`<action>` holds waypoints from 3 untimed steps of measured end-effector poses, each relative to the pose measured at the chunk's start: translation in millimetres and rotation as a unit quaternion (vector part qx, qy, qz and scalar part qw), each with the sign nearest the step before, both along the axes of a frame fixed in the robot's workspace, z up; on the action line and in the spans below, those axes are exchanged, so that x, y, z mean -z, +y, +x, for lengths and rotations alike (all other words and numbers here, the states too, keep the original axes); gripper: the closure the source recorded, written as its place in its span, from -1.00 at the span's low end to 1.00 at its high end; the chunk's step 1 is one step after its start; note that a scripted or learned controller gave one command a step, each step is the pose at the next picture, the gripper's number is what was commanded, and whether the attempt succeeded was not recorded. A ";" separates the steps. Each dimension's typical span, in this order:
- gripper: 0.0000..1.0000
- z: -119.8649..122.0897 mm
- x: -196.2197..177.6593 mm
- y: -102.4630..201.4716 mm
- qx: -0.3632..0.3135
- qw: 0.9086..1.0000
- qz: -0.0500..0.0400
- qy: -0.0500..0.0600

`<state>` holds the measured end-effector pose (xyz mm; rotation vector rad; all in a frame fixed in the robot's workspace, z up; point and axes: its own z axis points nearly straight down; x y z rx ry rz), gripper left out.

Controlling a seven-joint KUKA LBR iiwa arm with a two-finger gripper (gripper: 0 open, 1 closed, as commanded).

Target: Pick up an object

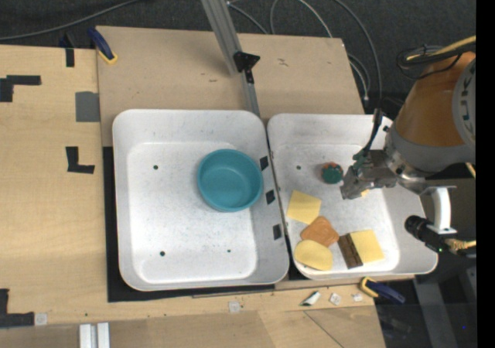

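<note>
Two white bins sit side by side on the bench. The left bin (139,207) holds a blue bowl (230,179) near its right wall, with bare floor around it. The right bin (309,134) is crowded along its lower half: a yellow square block (303,206), an orange piece (319,230), a pale yellow oval (314,255) and a yellow sponge with a dark edge (360,247) lie close together, some touching. A small teal ball (332,173) rests apart, higher up. The gripper (357,184) hangs just right of the ball, above the sponge; nothing shows between its fingers, and I cannot tell their spread. The bin's upper part lies bare
</note>
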<state>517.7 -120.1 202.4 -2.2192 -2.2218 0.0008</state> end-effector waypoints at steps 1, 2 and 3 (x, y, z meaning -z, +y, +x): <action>1.00 -6.4 -7.9 61.8 -0.003 1.000 0.001 0.001; 1.00 -5.2 -2.5 109.5 -0.003 1.000 0.001 0.001; 1.00 -2.9 -17.2 166.1 -0.003 1.000 0.001 0.000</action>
